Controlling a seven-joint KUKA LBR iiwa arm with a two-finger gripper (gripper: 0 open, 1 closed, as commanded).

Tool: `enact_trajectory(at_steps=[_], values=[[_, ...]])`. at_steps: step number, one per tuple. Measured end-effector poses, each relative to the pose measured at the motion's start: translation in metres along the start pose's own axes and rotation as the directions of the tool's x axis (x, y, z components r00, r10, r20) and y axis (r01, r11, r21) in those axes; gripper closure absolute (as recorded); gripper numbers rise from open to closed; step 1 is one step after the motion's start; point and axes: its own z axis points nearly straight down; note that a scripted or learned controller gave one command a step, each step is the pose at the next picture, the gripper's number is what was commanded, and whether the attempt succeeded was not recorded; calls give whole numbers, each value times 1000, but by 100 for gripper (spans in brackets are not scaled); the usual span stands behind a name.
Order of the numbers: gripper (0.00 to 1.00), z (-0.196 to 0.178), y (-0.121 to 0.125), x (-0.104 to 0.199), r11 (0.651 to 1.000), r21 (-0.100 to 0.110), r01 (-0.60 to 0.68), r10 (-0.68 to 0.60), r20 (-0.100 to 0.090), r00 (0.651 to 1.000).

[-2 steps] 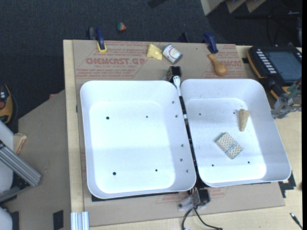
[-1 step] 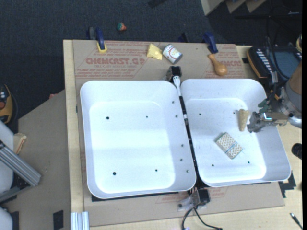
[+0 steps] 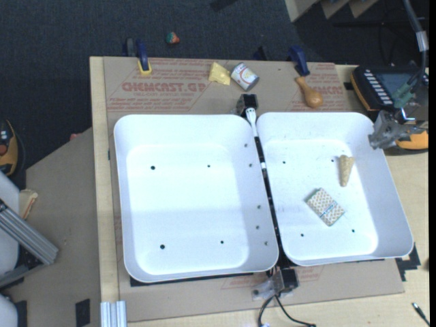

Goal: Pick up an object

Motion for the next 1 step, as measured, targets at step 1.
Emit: enact_trajectory(at_steps=[1], values=[[100,108,-3,71,1000,30,-1,2,-3,1000]])
